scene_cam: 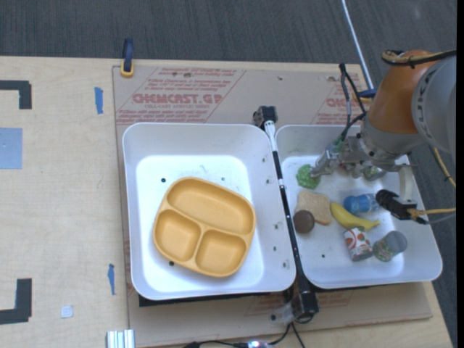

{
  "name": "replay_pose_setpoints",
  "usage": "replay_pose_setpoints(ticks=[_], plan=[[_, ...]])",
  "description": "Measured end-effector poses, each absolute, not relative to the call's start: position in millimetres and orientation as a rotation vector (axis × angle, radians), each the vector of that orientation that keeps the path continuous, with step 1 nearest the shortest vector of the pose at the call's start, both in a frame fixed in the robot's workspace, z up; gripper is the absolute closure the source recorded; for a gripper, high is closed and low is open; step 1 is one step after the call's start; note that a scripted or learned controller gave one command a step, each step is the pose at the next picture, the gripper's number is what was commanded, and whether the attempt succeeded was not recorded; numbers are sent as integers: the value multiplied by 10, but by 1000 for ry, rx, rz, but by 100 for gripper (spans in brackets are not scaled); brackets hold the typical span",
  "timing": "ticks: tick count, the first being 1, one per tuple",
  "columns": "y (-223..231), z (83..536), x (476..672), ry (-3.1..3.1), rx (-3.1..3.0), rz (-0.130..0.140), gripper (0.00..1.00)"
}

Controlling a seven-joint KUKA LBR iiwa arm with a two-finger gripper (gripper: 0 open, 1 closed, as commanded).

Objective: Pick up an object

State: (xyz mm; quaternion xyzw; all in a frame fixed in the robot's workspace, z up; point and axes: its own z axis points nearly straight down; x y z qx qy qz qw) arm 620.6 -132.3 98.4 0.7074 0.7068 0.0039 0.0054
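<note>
Over the far end of the bin [432,270] on the arm's side, the gripper [346,159] hangs low (whether spread or pressed together, I cannot tell). The green toy [307,174] lies just beside it, toward the divider, and looks like the likeliest pick. The blue piece [359,203], the banana [353,216] and the tan slice [313,205] sit nearer the camera from it. The red can [357,243] lies farther that way. Everything is loosely scattered, probably so that each piece can be gripped alone.
</note>
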Motion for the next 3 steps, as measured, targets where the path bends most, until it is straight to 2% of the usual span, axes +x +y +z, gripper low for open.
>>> replay_pose_setpoints(ticks=[1, 2, 3], plan=[[-1001, 912, 5972, 2211, 2213, 14, 0], [-947, 884, 5481, 2215, 2218, 9, 0], [-934, 882, 5480, 2213, 2218, 8, 0]])
